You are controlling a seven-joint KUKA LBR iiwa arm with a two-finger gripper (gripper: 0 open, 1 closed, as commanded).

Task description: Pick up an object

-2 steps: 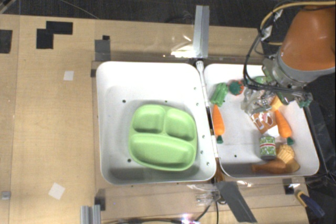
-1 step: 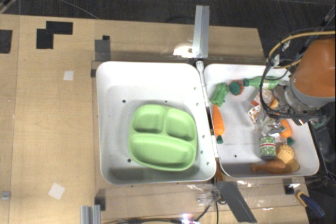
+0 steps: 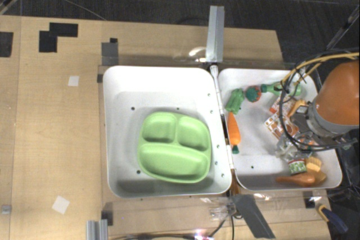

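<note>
Bench: two white bins side by side.
Left bin [image 3: 112, 121]: green divided plate [image 3: 175, 146], centre.
Right bin [image 3: 247, 163]: toy carrot [image 3: 233, 131], 9 o'clock.
Gripper [image 3: 289, 146]: 3 o'clock; finger state cannot be told.

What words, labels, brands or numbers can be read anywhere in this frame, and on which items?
None can be read.
Packet in the right bin: red and white print, too blurred to read.
Small block near the front of that bin: green label, too small to read.
Green tray in the left bin: no markings visible.
</note>
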